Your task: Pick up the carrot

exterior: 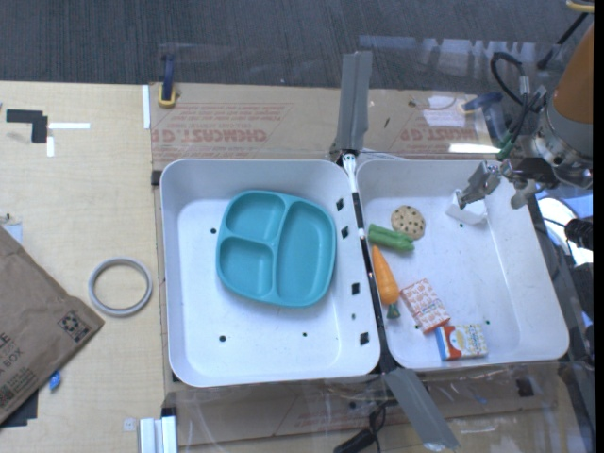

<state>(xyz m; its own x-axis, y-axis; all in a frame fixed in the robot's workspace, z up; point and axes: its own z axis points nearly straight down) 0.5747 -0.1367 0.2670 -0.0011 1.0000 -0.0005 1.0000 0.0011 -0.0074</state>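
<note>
**Gripper spread, well apart from carrot**

Gripper (493, 189), seen spread and holding nothing, hangs at the right bin's (528, 281) upper right. The carrot (384, 277) is seen against that bin's left wall, lower centre. It is judged light, stiff, smooth; mid-body is best pinched, though the wall crowds one side.

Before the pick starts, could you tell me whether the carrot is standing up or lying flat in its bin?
Lying flat. The carrot rests lengthwise on the floor of the right bin, against its left wall.

The carrot (384, 278) lies tight against the bin wall (361, 253); a green pod (391, 239) touches its top, open floor to its right.
</note>
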